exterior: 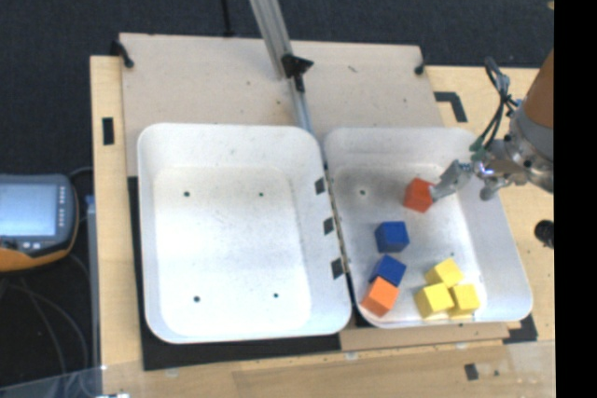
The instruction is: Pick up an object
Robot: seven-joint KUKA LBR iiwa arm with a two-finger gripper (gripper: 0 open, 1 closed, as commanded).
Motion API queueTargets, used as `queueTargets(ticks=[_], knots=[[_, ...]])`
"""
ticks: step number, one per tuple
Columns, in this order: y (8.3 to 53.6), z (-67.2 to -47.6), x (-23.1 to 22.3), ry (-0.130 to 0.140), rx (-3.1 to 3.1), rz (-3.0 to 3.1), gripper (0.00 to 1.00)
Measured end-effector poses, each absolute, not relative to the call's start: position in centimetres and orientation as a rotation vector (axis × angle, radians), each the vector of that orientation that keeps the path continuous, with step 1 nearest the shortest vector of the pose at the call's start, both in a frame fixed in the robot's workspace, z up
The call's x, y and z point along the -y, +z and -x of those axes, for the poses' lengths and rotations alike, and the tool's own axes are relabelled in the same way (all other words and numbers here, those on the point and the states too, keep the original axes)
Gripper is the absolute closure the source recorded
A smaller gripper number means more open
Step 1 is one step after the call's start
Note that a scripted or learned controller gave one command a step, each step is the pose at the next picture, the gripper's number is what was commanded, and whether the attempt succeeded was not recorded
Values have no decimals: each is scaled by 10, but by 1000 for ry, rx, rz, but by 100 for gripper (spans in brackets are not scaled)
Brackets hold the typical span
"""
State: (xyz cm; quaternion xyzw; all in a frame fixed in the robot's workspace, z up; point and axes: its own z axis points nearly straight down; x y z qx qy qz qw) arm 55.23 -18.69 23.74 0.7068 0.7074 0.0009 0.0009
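The right bin (485,228) holds several small cubes. A red cube (419,195) lies near the bin's middle. My gripper (464,191) hovers over the right part of this bin, open, with nothing between its fingers. Its left finger (450,180) ends just right of the red cube, and I cannot tell whether it touches the cube. Two blue cubes (392,236) (389,269) sit below the red one, and an orange cube (380,295) lies at the bin's front left corner. Three yellow cubes (446,289) cluster at the front right.
The left bin (233,144) stands beside the right one, a ridge (331,219) dividing them. A slanted metal pole (266,5) rises from behind the bins. A small screen device (33,210) sits off the bench at the far left.
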Motion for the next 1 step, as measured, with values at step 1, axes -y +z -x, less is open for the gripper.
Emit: queueTargets(ticks=[1], knots=[[120,-580,149,-6,-2229,-2220,0]])
